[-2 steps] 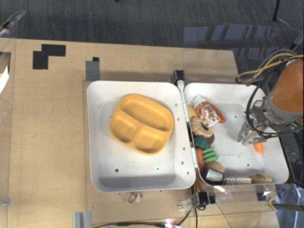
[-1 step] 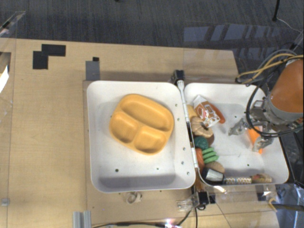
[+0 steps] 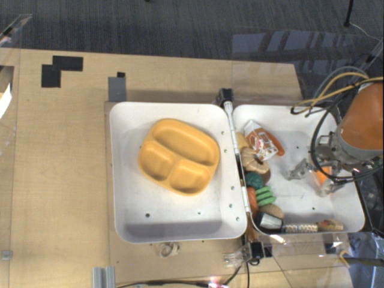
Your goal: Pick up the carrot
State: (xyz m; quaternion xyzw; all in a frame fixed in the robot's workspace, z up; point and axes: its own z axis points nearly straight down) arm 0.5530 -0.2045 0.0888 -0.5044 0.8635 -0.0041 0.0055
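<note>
Along the near wall of the right bin (image 3: 354, 224) lies a thin beaded strip (image 3: 303, 227), and at its near left corner sits a small dark and white object (image 3: 270, 222). Just beyond that, stacked against the left wall, are a tan lump (image 3: 274, 212), a ridged green piece (image 3: 263, 194), a reddish-orange piece (image 3: 252, 202) and a teal lump (image 3: 255, 180); they are too crowded to name surely.

Close to the right wall, midway between near and far, the gripper (image 3: 321, 177) hangs low over the bin floor under the orange band (image 3: 363, 122). A small bright orange bit right at it looks to be the carrot (image 3: 322, 174), mostly hidden by the gripper. Whether the gripper is clamped on it or released cannot be told.

Farther back by the left wall lies a red and white snack packet (image 3: 263, 143).

A yellow divided tray (image 3: 179, 155) rests in the middle of the left bin (image 3: 129, 221), tilted slightly.

Black patches (image 3: 60, 69) mark the bench's far left corner.
</note>
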